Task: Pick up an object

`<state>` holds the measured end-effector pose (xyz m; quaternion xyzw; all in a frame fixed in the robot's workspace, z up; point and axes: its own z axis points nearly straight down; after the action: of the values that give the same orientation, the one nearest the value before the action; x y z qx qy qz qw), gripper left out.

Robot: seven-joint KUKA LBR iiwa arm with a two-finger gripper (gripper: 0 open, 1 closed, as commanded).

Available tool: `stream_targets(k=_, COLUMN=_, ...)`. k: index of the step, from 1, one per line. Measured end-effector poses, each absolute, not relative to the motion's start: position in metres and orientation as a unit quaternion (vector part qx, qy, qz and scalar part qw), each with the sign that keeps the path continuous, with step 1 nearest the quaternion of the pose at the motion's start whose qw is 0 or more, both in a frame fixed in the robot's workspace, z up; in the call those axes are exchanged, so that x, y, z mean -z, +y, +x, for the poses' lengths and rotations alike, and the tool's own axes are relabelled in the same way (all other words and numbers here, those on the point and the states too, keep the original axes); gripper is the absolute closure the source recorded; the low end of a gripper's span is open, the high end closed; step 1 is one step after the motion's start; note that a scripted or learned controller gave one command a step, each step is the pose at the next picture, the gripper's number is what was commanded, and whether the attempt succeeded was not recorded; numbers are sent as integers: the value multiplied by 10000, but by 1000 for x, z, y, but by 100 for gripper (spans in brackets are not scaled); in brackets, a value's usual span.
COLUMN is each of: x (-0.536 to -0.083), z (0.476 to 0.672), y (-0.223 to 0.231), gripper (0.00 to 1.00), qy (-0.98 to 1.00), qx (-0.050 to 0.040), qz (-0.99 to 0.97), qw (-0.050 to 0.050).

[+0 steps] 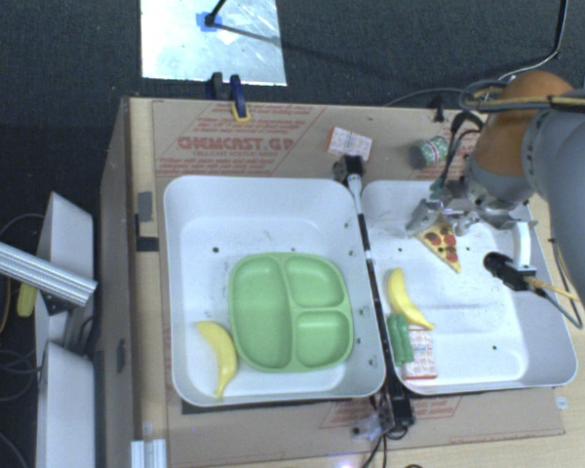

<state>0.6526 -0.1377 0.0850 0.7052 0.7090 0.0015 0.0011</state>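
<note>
My gripper [439, 213] is at the back of the right bin [487, 334], directly over the top edge of a toy pizza slice [444, 245]. The slice lies on the bin floor with its tip pointing to the front right. I cannot tell if the gripper touches it. A yellow banana [406, 300] lies near the right bin's left wall. In front of the banana sit a green stick-shaped object [399, 340] and a red and white packet [422, 356].
The left bin [190, 261] holds a green divided plate [291, 310] and a second yellow banana [219, 356] at its front left. Behind the bins, on the cardboard, lie a small card [350, 143] and a greenish can [431, 150].
</note>
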Motion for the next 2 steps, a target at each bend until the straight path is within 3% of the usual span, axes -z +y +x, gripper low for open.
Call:
stream_targets(k=1, x=-85, z=636, y=-146, gripper=0, qy=7077, qx=-4, qz=7065, qw=11)
stream_targets(k=2, x=-96, z=636, y=-145, gripper=100, qy=7083, qx=3, qz=7059, qw=-6)
